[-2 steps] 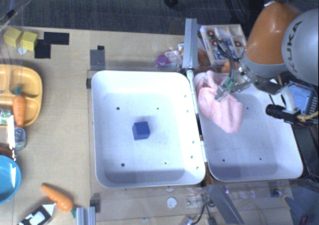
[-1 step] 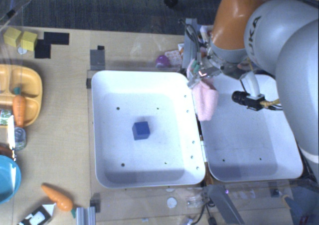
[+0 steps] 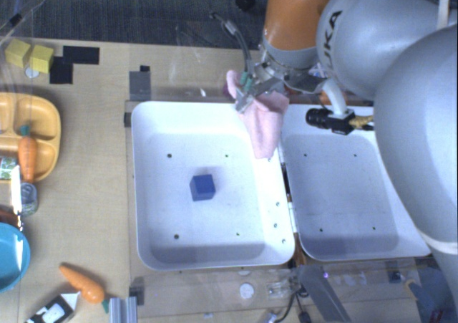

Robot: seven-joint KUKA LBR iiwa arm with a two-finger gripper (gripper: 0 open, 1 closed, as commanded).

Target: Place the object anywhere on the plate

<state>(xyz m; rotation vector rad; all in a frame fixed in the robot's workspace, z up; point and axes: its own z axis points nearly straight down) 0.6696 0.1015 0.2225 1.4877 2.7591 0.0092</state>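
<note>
Two shallow white bins sit side by side on the table (image 3: 93, 193), the left bin (image 3: 154, 243) holding a small blue cube (image 3: 202, 187) a little left of its middle, standing flat on the floor of the bin and well apart from every wall. The right bin (image 3: 343, 200) lies partly under the big grey arm (image 3: 408, 85) that comes in from the right.

Nearest on the left side of the table, an orange carrot (image 3: 84, 283) lies at a slant close to the near edge, with a blue plate (image 3: 11, 257) just beyond it at the left border, cut off by the edge. Farther back on that side is a yellow divided tray (image 3: 39, 110) with a second carrot (image 3: 27, 158) lying across its near part. Beyond that, two yellow blocks (image 3: 30, 56) rest by the far left corner, with black flat pieces (image 3: 75, 60) beside them.

At the far right corner of the left bin, the jaws (image 3: 248, 92) hang over the rim with a pink cloth (image 3: 261, 124) bunched at them. The cloth droops down across the gap between the two bins. The fingers look pinched together on its upper fold, though the cloth hides much of them. The cloth is well apart from the blue plate.
</note>
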